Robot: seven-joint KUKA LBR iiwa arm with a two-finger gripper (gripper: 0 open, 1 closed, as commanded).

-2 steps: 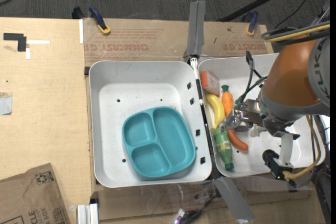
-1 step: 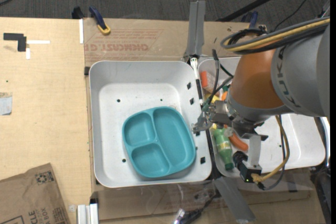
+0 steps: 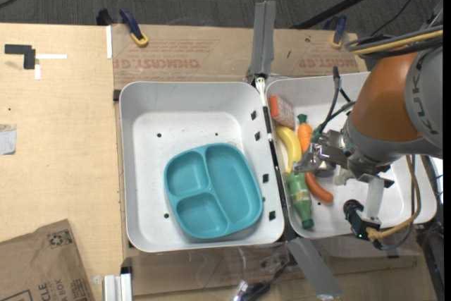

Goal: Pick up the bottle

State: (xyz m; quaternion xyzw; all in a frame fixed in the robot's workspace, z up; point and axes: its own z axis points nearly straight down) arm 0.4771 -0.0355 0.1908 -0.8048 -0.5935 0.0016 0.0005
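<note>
A green bottle [image 3: 301, 201] lies on its side in the right bin [image 3: 402, 211], along that bin's left wall, with its neck pointing toward the back. My gripper [image 3: 312, 161] hangs low over the bin, just above and slightly right of the bottle's neck end. The grey arm with its orange band [image 3: 391, 106] covers much of the bin's right half. From this angle I see nothing held in the gripper.
Beside the bottle are a banana [image 3: 287, 145], a carrot [image 3: 304, 134], an orange-red sausage shape [image 3: 320, 190] and a small packet [image 3: 282, 108]. A teal divided plate [image 3: 211, 190] sits in the left bin [image 3: 141, 151]. A black cable loops near the front right.
</note>
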